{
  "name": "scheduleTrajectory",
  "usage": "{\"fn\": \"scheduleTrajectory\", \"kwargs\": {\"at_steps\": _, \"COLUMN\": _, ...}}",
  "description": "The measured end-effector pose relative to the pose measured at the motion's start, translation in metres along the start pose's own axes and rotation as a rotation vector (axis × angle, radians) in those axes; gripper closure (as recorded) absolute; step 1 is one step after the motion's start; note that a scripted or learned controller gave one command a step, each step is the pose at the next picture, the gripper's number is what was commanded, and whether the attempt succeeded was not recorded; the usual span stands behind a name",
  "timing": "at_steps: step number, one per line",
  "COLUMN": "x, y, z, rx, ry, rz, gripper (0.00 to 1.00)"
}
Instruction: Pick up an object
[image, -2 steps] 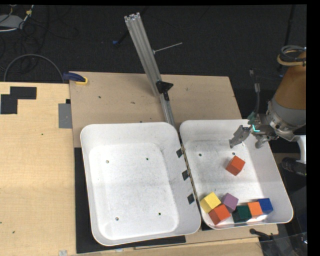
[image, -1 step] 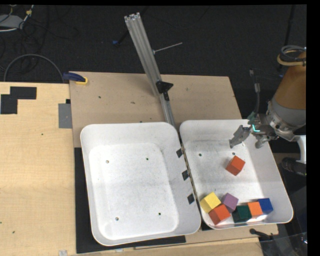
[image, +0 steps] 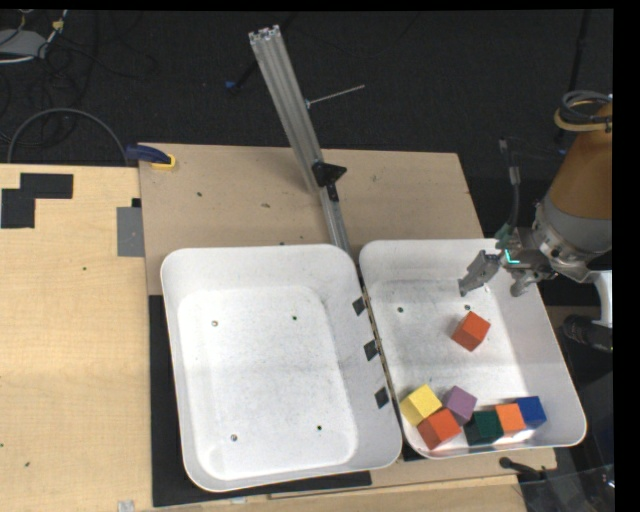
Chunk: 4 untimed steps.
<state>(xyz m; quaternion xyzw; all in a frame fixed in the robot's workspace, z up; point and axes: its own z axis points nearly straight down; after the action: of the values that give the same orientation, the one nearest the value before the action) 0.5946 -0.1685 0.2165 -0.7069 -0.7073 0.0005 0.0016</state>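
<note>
An orange-red cube (image: 470, 330) lies tilted in the middle of the right bin (image: 420, 270). My gripper (image: 501, 277) hovers above the bin's upper right part, a little up and right of that cube. It is open, with nothing between its fingers. Along the bin's near edge sits a cluster of blocks: yellow (image: 421, 402), purple (image: 460, 401), red (image: 438, 428), dark green (image: 484, 427), orange (image: 511, 417) and blue (image: 531, 410).
The left bin (image: 260, 360) lies beside the right one, with a row of black clips (image: 369, 348) on the shared wall. A slanted aluminium rail (image: 295, 120) rises behind the bins. Wooden bench top surrounds them.
</note>
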Motion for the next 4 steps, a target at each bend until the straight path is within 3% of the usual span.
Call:
{"fn": "scheduleTrajectory", "kwargs": {"at_steps": 1, "x": 0.000, "y": 0.000, "z": 0.000, "rx": 0.000, "ry": 0.000, "rz": 0.000, "gripper": 0.00}}
{"fn": "scheduleTrajectory", "kwargs": {"at_steps": 2, "x": 0.009, "y": 0.025, "z": 0.021, "rx": -0.001, "ry": -0.001, "rz": -0.002, "gripper": 0.00}}
{"fn": "scheduleTrajectory", "kwargs": {"at_steps": 3, "x": 0.008, "y": 0.024, "z": 0.009, "rx": -0.001, "ry": -0.002, "rz": -0.005, "gripper": 1.00}}
{"fn": "scheduleTrajectory", "kwargs": {"at_steps": 4, "x": 0.026, "y": -0.029, "z": -0.153, "rx": -0.010, "ry": -0.003, "rz": -0.002, "gripper": 1.00}}
